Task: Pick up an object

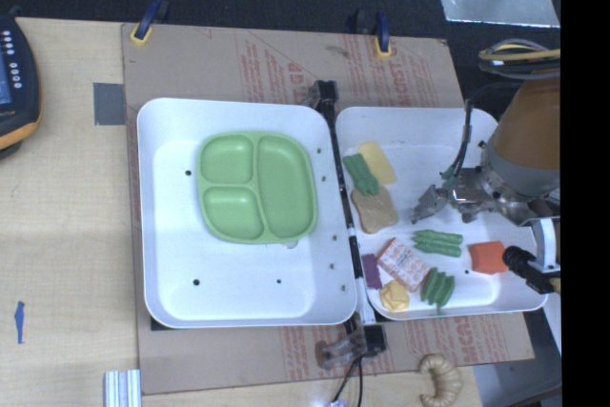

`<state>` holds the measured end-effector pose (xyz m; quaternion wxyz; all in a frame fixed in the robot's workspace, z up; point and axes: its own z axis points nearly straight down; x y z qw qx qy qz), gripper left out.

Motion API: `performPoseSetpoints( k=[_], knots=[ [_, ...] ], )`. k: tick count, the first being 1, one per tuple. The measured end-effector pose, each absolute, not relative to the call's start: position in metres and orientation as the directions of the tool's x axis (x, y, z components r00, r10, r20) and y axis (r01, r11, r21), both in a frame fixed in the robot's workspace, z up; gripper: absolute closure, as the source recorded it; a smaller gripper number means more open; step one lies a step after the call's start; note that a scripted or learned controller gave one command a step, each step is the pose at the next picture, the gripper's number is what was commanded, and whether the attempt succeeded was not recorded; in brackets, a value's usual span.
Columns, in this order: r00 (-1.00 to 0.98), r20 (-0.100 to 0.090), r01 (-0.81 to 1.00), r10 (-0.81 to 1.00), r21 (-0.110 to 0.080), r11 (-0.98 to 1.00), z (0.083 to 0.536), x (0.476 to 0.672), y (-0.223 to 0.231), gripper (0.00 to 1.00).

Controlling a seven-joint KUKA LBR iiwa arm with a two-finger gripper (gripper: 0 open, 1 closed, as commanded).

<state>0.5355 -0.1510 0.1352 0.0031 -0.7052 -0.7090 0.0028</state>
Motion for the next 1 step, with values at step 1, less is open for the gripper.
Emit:
performPoseSetpoints(
  k=[1],
  knots=[
    [-0.001, -0.010, 1.000, 1.000, 0.015, 0.001, 0.0962, 0.5007, -0.1191, 0.00]
  ],
)
